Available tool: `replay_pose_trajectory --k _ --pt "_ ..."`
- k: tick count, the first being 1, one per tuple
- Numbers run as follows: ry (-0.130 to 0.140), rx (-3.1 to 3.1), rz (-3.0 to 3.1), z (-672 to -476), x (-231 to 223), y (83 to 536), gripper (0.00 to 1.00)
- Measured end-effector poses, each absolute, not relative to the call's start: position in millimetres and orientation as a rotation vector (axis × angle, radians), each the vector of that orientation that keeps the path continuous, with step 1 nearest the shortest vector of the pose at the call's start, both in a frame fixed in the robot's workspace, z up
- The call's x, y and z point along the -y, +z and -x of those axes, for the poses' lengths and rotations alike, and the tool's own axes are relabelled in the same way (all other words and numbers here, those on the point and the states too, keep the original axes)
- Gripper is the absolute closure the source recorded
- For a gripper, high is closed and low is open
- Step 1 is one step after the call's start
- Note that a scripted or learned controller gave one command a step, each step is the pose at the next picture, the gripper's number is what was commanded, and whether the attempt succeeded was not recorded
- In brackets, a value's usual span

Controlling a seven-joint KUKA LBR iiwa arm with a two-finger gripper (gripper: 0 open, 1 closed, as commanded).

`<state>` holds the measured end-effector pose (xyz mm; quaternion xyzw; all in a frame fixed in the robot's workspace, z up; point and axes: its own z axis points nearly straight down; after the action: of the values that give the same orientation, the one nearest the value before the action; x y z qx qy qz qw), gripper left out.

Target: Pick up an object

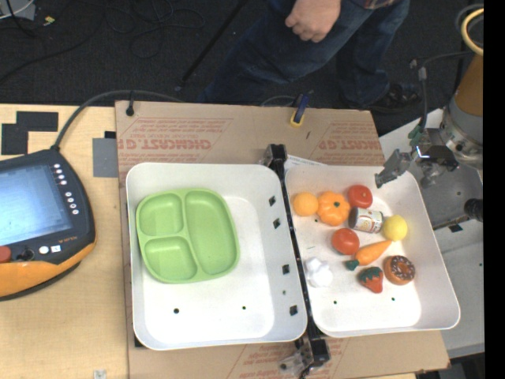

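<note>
All the toy food is piled in the right bin [426, 306]: orange [305, 204], pumpkin [334, 208], tomato [360, 195], carrot [372, 251], donut [399, 269]. It's tightly clustered, so I'd guess any grab risks bumping neighbours. The green tray [188, 235] sits alone in the left bin [158, 322]. My gripper [410, 164] hangs over the right bin's top right corner, holding nothing; can't tell if the claw is wide or narrow

We see our arm [472, 69] as a grey body with an orange band above the wrist, a yellow-rimmed ring at its top, thin dark cables looping beside it, and grey metal gripper [410, 163] hardware.
</note>
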<state>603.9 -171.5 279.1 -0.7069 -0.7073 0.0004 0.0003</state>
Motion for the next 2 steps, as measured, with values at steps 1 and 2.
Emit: replay_pose_trajectory --k 1,2 --pt "0.007 2.214 2.213 -527.5 123 249 0.0" --pt "0.01 2.216 2.209 -554.1 102 90 0.0"
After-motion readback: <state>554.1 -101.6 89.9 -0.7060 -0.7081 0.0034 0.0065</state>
